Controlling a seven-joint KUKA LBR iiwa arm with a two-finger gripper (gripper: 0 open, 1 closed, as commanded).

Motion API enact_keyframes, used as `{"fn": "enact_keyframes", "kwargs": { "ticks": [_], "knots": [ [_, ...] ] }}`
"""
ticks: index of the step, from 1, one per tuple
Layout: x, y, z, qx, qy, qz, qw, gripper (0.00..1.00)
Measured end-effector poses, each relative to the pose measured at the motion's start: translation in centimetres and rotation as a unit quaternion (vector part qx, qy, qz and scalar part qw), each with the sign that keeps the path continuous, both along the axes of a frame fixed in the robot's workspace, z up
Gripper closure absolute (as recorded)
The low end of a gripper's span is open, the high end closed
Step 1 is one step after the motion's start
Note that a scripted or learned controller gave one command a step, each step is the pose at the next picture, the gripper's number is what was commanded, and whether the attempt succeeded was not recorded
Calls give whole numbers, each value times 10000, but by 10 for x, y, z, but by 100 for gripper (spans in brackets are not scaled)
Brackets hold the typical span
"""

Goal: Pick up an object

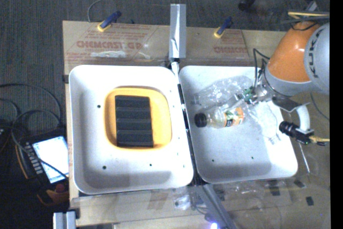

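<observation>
The grey arm with its orange band (292, 56) reached in from the right side of the camera view and hung over the upper right part of the right shallow white bin (241, 166). Its two-finger gripper (256, 93) sat low beneath the wrist, at the bin's right half, and whether it was open or closed could not be told from this slanted look down. Just to the left of the gripper lay a crumpled clear plastic wrapper (222, 88), its shiny folds spread across the upper middle of that bin. Below and to the left of the gripper lay a clear plastic bottle with a black cap and an orange-and-green label (222, 117), resting on its side with the cap pointing away from the gripper, toward the wall between the two bins. The bottle's label end was near the gripper, though contact between them could not be made out. Well apart from the gripper, far to its left, the left shallow white bin (86, 169) held a yellow rectangular tray-like object with a black ribbed insert (138, 118), lying flat near the middle of that bin. A wooden bench top (123, 45) carried both bins.
</observation>
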State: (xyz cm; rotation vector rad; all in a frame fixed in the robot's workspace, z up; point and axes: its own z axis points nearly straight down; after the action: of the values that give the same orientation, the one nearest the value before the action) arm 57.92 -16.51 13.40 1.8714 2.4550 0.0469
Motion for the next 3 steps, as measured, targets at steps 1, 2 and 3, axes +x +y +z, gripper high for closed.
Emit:
{"fn": "enact_keyframes", "kwargs": {
  "ticks": [1, 2, 3],
  "knots": [
    [1, -2, 0, -14, -7, 162, 9999, 0],
    [-16, -25, 3, 57, 114, -636, 9979, 0],
    [-11, -25, 1, 27, 65, -537, 9985, 0]
  ]
}}
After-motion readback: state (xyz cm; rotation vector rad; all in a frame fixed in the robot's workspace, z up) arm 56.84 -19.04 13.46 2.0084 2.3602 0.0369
